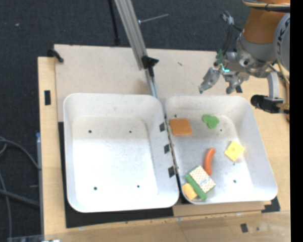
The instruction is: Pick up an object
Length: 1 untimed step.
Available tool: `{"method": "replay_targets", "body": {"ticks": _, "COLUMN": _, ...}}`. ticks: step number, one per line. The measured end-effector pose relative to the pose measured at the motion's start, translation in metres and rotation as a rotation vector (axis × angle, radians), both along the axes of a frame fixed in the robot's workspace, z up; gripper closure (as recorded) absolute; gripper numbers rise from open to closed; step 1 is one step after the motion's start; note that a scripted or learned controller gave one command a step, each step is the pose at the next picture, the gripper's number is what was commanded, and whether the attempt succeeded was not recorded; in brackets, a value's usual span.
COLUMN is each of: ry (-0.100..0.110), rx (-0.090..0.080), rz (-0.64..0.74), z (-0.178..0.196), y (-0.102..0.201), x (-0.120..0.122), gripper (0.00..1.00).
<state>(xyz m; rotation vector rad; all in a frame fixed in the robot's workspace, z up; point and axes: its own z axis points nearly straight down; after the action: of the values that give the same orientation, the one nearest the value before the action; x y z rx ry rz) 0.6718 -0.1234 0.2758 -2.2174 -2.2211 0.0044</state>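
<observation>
Above the right bin's (252,116) far rim hang the fingers (220,84), spread apart and holding nothing. Near that bin's middle lies an orange sausage (209,160), long axis running almost straight from near rim to far rim, tilted slightly; a yellow block (235,150) sits just beside it.

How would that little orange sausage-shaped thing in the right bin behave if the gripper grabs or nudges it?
The orange sausage-shaped piece looks long, narrow and rounded, so a sideways nudge would probably roll it across the right bin. It appears small and glossy, so it is likely light and could slip from the gripper. It lies apart from its neighbours, so a grasp across its width seems feasible.
</observation>
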Motion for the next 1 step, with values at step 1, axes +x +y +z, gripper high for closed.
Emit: {"method": "replay_targets", "body": {"ticks": 1, "ry": -0.005, "rx": -0.003, "rz": 0.002, "z": 0.0036, "y": -0.0006, "x": 0.0006, "gripper": 0.0}}
